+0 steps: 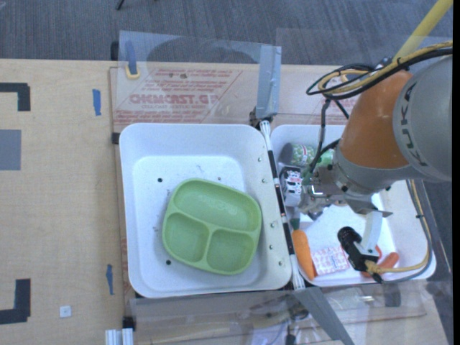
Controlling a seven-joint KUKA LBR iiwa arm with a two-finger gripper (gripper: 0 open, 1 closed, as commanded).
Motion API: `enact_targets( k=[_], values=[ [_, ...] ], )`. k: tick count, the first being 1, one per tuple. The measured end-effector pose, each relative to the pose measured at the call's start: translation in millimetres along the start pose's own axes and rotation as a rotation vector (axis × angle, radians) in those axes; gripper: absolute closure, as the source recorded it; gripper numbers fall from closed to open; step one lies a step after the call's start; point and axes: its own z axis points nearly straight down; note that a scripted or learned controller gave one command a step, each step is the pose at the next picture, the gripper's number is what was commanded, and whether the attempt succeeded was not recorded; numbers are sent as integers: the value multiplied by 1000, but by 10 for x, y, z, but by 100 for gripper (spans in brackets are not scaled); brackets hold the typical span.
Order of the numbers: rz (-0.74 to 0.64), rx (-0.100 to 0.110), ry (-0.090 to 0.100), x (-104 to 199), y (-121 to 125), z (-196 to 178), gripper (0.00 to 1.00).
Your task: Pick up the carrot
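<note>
From the overhead camera, take the green plate as your reference. It has three compartments and lies in the left bin, tilted a little against the bin's edges.

The carrot is to the right of the plate, just across the wall that divides the two bins, and level with the plate's lower right corner. It lies on the floor of the right bin, pressed close along that bin's left wall. It runs lengthwise with the wall, one end pointing away from you and the other toward the near rim. It is short and stubby, a smooth plain orange with rounded ends, and it stands out clearly against the white.

Just beyond the carrot, on the side away from the plate, a small card with a red and white pattern lies flat, touching it or nearly so. Further up the same wall, level with the plate's top edge, there is a small black and white item. Above that is a green and white packet.

The arm reaches in from the far side of the right bin. Its gripper hangs over the bin, up from the carrot and clear of it. The wrist hides its tip, so you cannot tell whether it is open or closed, or whether it has anything in it.
</note>
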Motion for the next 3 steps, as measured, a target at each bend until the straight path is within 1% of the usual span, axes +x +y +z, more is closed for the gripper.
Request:
enact_targets(
  k=[1,2,3],
  values=[
    [528,3,-2,540,107,-577,100],
    [732,3,-3,1285,24,-958,100],
    [45,7,-2,1934,-364,-756,100]
  ],
)
